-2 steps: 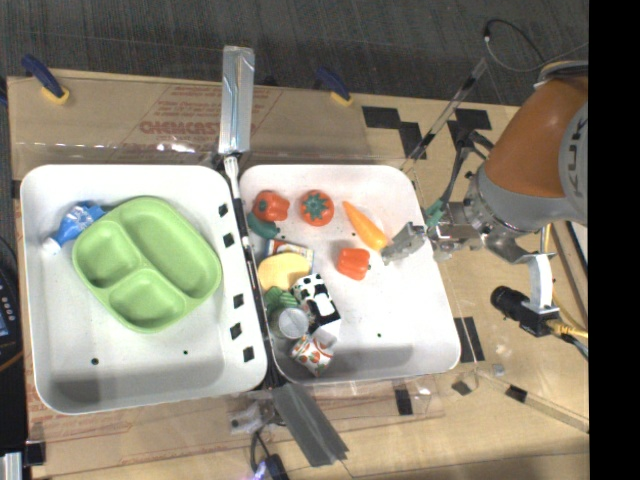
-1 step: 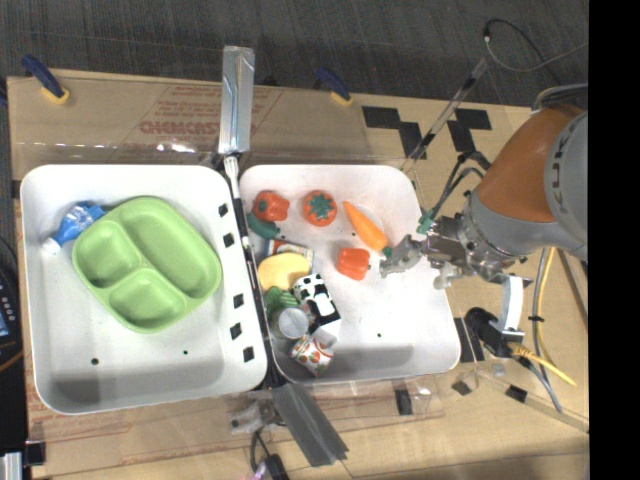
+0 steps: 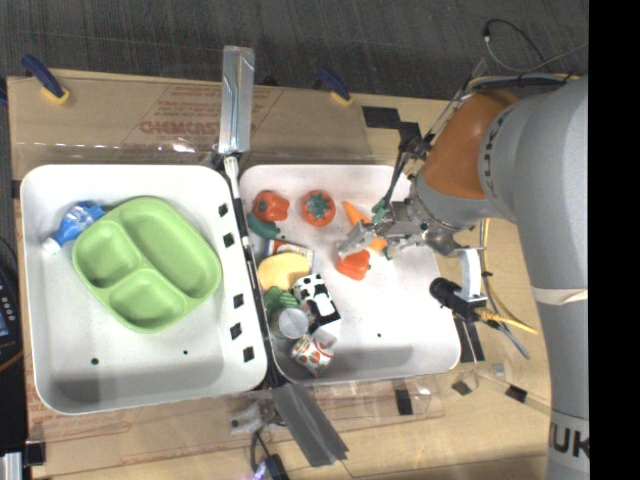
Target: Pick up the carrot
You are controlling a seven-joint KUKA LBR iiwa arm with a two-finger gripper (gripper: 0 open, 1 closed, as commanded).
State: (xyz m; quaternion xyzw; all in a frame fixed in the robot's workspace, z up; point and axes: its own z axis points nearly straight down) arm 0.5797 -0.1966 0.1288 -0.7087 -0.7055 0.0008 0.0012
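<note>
The carrot [image 3: 352, 262] is orange and lies in the right bin [image 3: 420, 318], near its middle. Its thin tip [image 3: 351, 210] points toward the far wall and its thick end toward the front. My gripper [image 3: 368, 240] reaches in from the right and sits across the carrot's middle. The fingers [image 3: 354, 239] are closed on it, with orange showing between them. The part of the carrot under the fingers is hidden.
Two tomatoes [image 3: 270, 206] [image 3: 318, 207] lie left of the carrot. A yellow piece [image 3: 283, 268], a black-and-white toy [image 3: 315, 296] and small cups [image 3: 312, 349] crowd the bin's left front. The left bin [image 3: 60, 368] holds a green divided plate [image 3: 148, 261] and a blue item [image 3: 76, 220].
</note>
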